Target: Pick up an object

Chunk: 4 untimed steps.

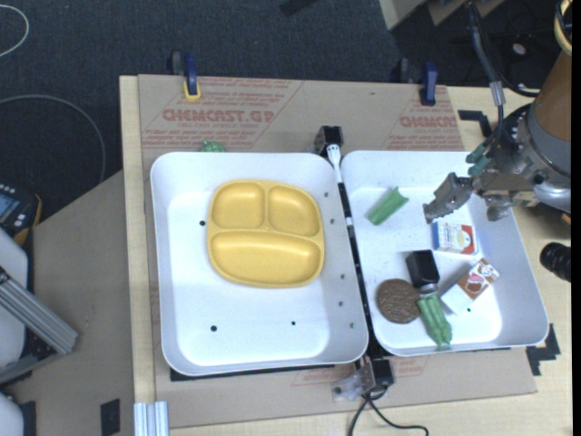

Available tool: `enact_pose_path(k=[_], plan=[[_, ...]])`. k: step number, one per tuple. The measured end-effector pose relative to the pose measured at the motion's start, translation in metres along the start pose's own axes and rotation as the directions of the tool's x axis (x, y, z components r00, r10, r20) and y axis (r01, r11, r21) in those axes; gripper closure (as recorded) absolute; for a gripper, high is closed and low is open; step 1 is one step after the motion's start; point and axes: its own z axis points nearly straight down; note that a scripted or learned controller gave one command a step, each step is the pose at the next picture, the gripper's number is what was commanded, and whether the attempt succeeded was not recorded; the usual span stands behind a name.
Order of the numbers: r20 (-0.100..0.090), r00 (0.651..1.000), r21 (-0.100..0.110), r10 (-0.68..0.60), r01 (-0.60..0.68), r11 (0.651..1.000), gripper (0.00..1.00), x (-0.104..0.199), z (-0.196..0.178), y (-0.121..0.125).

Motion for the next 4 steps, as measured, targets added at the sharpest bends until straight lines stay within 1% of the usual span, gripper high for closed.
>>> enact_pose_path(k=[1, 2, 3, 4], plan=[[0.002, 1.000, 0.007, 0.007, -0.007, 1.000, 1.00, -0.004, -0.005, 0.001], [-0.004, 1.000, 0.000, -0.007, 0.007, 1.000, 1.00, 0.130, -0.083, 0.015], [-0.001, 1.000, 0.003, 0.005, -0.005, 1.000, 1.00, 0.161, -0.131, 0.031], [0.004, 1.000, 0.022, 0.014, -0.014, 1.000, 1.00, 0.124, -0.046, 0.001]])
